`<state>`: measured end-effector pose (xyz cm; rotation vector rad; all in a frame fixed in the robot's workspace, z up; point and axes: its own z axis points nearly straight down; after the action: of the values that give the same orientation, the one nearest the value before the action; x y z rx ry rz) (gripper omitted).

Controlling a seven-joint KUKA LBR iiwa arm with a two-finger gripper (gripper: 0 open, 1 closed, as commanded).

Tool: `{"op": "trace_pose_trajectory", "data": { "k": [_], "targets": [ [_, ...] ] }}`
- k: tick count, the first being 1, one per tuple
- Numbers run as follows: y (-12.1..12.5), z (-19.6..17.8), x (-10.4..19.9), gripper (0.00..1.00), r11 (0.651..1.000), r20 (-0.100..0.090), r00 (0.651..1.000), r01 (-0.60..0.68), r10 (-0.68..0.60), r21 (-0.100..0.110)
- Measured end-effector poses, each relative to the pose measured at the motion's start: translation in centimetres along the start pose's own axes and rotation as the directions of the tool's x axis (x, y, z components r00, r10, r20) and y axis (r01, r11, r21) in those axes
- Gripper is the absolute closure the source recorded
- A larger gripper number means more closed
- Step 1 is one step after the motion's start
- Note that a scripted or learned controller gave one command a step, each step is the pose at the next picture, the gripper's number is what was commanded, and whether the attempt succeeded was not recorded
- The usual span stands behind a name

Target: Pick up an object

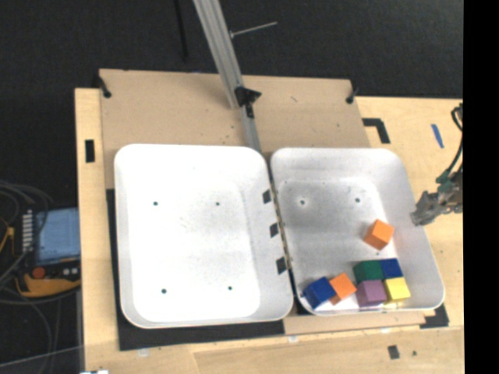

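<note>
The right bin [335,170] holds several small cubes. An orange cube [380,234] lies alone toward its right side. Along the near wall sit a blue cube [319,291], an orange cube [343,286], a green cube [368,272], a second blue cube [390,268], a purple cube [372,292] and a yellow cube [398,289]. At the frame's right edge, just outside that bin's right rim, is my gripper [433,207], small and partly cut off. Nothing shows between its fingers.
The left bin [191,232] lies beside the right one, joined by dark clips [273,228]. A slanted metal pole [222,45] rises behind the bins. A blue box and cables [54,240] sit off the bench's left side.
</note>
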<state>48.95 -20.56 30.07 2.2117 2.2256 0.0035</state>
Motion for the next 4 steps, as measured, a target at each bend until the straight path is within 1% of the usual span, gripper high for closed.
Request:
{"op": "trace_pose_trajectory", "data": {
  "k": [1, 2, 3, 4],
  "targets": [
    [0.6, 1.7, 4.8, 1.0, 1.0, 0.0, 1.0, -0.003, 0.003, 0.002],
    [1.1, 1.3, 9.8, 1.0, 1.0, -0.002, 1.0, 0.001, -0.001, 0.002],
    [1.6, 2.5, 14.1, 1.0, 1.0, -0.001, 1.0, -0.001, 0.001, 0.004],
    [1.5, 4.2, 19.0, 1.0, 1.0, -0.002, 1.0, 0.0, 0.0, 0.005]
  ]
}}
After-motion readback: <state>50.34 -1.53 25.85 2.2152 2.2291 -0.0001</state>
